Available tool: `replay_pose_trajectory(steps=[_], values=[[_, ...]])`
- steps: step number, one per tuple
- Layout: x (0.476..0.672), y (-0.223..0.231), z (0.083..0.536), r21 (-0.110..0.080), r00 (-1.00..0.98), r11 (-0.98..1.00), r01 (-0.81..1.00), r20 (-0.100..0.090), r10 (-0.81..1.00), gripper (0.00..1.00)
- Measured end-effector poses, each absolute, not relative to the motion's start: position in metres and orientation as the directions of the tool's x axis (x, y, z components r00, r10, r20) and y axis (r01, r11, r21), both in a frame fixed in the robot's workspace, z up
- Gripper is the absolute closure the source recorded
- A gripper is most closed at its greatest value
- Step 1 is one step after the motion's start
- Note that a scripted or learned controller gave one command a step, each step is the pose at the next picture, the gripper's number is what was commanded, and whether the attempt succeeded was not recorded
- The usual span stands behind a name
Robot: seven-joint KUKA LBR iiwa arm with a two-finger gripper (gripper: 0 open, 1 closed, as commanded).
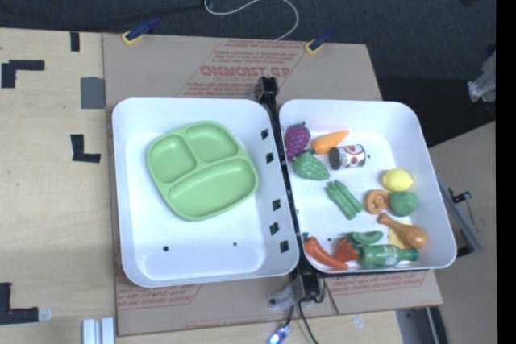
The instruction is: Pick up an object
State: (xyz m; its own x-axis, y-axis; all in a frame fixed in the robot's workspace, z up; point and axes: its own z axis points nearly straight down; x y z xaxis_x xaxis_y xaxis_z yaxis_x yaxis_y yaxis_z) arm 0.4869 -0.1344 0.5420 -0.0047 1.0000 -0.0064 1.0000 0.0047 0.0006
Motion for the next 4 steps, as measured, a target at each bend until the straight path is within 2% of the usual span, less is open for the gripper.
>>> replay_pose_trajectory(steps=[4], values=[[0.489,-0.134,0.582,0.002,-0.005,0.006,1.0,-0.009,1.0,1.0]])
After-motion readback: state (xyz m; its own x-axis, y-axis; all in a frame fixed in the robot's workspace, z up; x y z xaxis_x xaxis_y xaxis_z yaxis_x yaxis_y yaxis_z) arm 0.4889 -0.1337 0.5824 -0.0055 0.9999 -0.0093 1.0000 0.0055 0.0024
